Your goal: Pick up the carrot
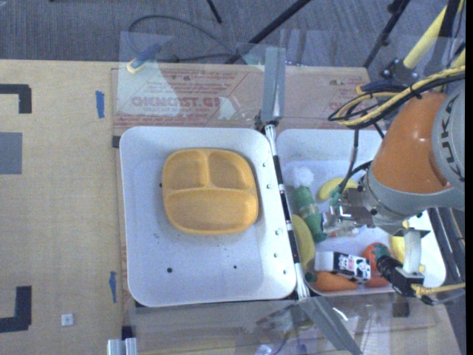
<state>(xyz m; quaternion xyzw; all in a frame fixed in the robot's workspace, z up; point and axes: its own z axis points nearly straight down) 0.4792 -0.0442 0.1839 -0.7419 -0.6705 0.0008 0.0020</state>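
**Approach over the right bin, carrot not yet grasped**

We are viewing the gripper [346,214] hovering above the right bin [325,140]; how far it is open we cannot tell, and we are seeing nothing held in it. The carrot [336,281] is lying at that bin's near edge, beside a small carton [344,262]. We are judging the reach phase: next, the gripper needs shifting toward the near edge, then lowering.
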